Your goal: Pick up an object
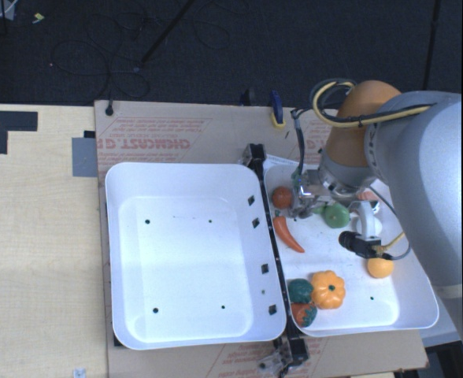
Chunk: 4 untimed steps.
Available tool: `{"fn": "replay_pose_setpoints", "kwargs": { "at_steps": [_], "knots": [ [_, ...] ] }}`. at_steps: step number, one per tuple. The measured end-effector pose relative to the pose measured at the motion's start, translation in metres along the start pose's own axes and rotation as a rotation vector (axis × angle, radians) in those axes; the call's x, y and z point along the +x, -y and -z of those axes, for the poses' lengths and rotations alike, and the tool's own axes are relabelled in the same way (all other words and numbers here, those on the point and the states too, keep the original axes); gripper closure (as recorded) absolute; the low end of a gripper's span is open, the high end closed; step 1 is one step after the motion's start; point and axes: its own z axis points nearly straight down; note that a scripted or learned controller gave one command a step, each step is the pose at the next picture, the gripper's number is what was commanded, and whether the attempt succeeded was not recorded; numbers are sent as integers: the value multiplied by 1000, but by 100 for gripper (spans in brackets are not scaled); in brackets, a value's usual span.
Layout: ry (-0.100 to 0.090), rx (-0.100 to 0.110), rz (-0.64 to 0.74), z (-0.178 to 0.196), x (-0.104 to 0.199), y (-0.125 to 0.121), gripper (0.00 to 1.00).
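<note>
Lay nearest, at the front left corner of the right bin (pixel 420 321): teal-and-red item (pixel 301 299), touching an orange pumpkin (pixel 328 289) just to its right. Rested farther back near the right side: small orange ball (pixel 379 268). Lay along the divider wall: red-orange chili (pixel 287 235), slanted. Sat behind it: reddish-brown round item (pixel 283 198). Green round item (pixel 335 215) just beside the claw (pixel 304 201), which hung low over the bin's back half; finger spread could not be told, nor any hold on an item. Stood alongside to the left on the desk (pixel 35 242): left bin (pixel 129 321). Loomed from the right: grey arm (pixel 428 179) with orange band
</note>
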Motion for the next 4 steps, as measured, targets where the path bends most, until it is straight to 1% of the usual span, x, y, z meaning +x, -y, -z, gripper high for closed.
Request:
{"fn": "replay_pose_setpoints", "kwargs": {
  "at_steps": [1,2,3,4],
  "knots": [
    [0,-8,-3,1,-18,0,100],
    [0,-9,-1,1,-18,0,0],
    [1,-13,-5,87,-71,8,0],
    [-2,-10,1,-1,-65,-1,0]
  ]
}}
